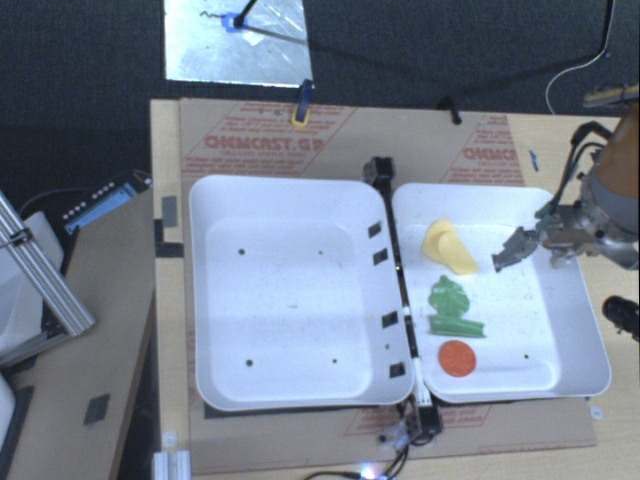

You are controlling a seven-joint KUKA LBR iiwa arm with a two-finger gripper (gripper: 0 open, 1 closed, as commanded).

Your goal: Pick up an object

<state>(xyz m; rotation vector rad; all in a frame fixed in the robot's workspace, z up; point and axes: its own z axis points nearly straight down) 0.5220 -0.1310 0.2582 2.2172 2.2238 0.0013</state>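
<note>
Pincer (508,251) on the grey arm (612,218) reaches in from the right over the right bin (570,298), its tip just right of the yellow wedge-shaped piece (448,247); nothing lies between its fingers, though whether they are spread or closed is too small to tell. Below the yellow piece lie a green leafy toy (451,306) and, nearer the front wall, a red-orange disc (458,358). The left bin (290,288) sits beside it on the worktop (260,133).

Arm (615,203) cut off at right edge, seemingly mid-wrist.
</note>
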